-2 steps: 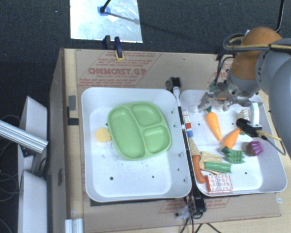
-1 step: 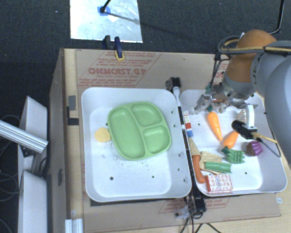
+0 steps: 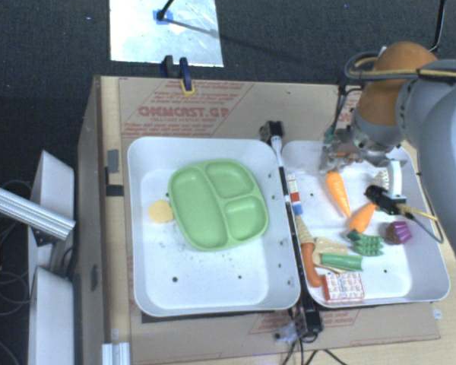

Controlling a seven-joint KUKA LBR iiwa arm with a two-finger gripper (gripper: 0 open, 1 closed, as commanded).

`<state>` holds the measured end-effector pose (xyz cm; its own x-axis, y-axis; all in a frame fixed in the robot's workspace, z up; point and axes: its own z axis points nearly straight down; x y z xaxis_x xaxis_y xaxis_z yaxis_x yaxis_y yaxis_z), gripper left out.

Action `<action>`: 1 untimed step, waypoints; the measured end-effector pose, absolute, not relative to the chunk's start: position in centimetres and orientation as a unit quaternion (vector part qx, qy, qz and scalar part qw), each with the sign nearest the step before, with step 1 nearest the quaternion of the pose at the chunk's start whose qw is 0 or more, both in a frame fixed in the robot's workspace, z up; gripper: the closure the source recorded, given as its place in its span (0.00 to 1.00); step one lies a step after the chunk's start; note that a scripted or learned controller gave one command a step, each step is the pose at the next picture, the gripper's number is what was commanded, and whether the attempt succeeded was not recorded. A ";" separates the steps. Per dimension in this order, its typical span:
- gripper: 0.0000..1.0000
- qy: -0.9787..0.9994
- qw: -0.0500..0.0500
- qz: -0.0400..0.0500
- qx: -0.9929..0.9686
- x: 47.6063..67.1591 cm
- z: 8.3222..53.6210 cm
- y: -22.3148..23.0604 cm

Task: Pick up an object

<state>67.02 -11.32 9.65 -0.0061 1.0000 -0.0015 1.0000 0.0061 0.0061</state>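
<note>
dark carpet surrounds the tabletop (image 3: 213,105), whose brown cardboard-covered top carries two shallow white bins side by side. left bin (image 3: 148,280) holds a green divided plate (image 3: 216,202) and, just beside the plate's left edge, a small yellow disc (image 3: 161,211). right bin (image 3: 425,276) holds the toy food. the hand (image 3: 340,157) sits low over the back of the right bin, directly above the upper end of an orange toy carrot (image 3: 337,192); whether its fingers are open or closed cannot be told, and nothing can be seen held between them. the carrot lies flat, its long axis running from the back of the bin toward the front, tilted slightly to the right, broad end nearest the hand. near it lie a second, shorter orange carrot piece (image 3: 362,217), a purple toy (image 3: 397,232), a green leafy toy (image 3: 366,243), a green bean-like piece (image 3: 340,261) and a red-and-white box (image 3: 342,285).
</note>
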 end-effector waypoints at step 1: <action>0.00 0.709 0.003 0.002 0.705 67.0 9.6 -11.3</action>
